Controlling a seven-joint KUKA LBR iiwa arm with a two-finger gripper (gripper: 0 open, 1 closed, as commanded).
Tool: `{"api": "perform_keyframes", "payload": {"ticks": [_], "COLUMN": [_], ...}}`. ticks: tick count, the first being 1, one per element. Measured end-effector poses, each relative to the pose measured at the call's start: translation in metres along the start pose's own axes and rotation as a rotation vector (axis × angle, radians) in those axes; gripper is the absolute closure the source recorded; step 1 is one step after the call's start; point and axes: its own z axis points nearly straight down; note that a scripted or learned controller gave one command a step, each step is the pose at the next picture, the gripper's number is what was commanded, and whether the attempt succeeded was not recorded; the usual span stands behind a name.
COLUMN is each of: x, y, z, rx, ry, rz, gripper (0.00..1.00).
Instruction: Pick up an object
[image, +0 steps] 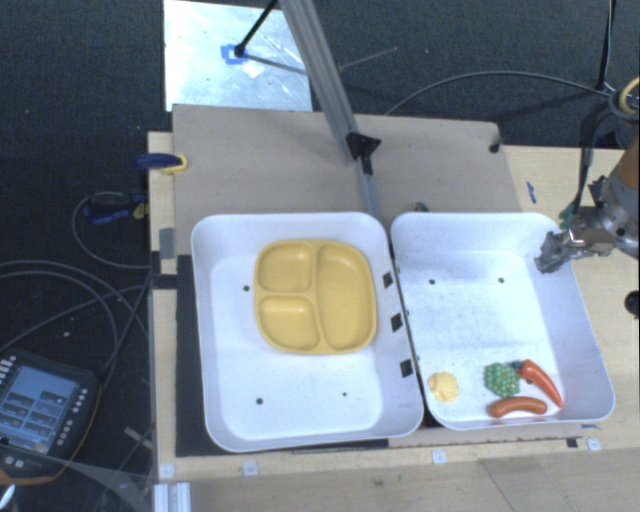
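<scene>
My bench is a pale tan board set over dark carpet, with black cables looping across the floor on the left and a handheld control pendant lying at the lower left corner. A grey pole slants down from the top toward the seam between my two white bins. The left bin carries a yellow divided plate, three compartments, sitting a little above its middle. The right bin is bare across its upper part, and everything I could pick is bunched in its near right corner: a small yellow lump to the left, a green knobbly piece next to it, an orange carrot just right of the green, and a reddish sausage below them. The carrot's long axis runs diagonally, upper left to lower right; the sausage lies nearly level, left to right, close to the carrot's lower end. My gripper sits at the right bin's upper right rim, well apart from that cluster, and I cannot tell how it is set.
</scene>
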Motion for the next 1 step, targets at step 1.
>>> {"api": "perform_keyframes", "payload": {"ticks": [1], "x": [0.0518], "y": [0.0055], "z": [-0.0100], "rx": [0.001], "ry": [0.002], "rz": [-0.004], "gripper": [1.00]}}
